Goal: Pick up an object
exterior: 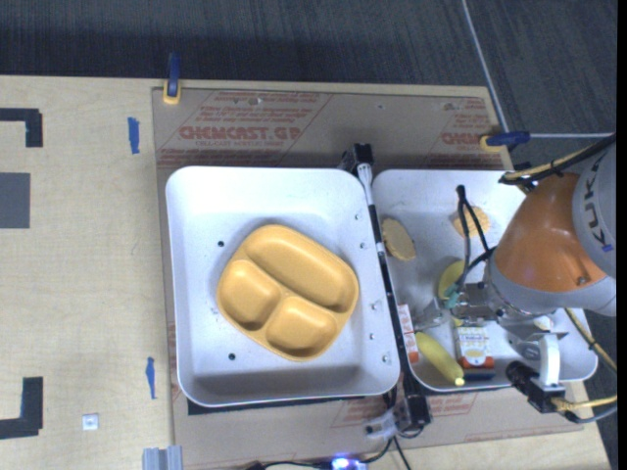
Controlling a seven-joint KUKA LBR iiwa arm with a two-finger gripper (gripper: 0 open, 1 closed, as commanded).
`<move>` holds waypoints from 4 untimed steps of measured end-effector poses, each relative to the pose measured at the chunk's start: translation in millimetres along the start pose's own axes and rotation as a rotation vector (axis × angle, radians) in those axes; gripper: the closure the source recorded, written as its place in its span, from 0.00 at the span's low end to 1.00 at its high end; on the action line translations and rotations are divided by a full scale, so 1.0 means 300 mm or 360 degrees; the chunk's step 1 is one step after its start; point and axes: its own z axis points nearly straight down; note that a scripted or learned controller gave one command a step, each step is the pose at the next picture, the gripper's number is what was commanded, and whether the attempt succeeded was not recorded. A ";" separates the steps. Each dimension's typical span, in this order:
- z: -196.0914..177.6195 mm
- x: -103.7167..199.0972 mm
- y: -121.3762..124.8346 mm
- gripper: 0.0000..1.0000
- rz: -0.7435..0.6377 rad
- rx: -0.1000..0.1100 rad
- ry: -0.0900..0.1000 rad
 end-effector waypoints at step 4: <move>-0.069 0.002 0.012 1.00 0.0001 -0.0017 -0.0006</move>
